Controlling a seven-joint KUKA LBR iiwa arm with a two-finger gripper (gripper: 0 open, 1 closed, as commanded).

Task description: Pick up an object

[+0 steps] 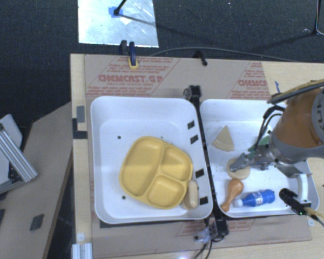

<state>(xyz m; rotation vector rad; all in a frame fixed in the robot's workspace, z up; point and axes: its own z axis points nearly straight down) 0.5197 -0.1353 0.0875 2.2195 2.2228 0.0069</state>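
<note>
In the right bin (216,109), the gripper (238,164) sits low over a round tan disc (239,172), touching it or nearly; whether its jaws are wide or closed cannot be told. The board (130,79) beneath reads "CHEMCAST GP".

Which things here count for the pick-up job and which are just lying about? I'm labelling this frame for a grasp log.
In play, right bin:
- gripper, low over the round tan piece
- tan wedge
- wooden pear-shaped piece
- blue bottle

Out of the way, left bin:
- yellow divided tray
- pale oval piece at its corner
- clamp at the bench's far edge
</note>
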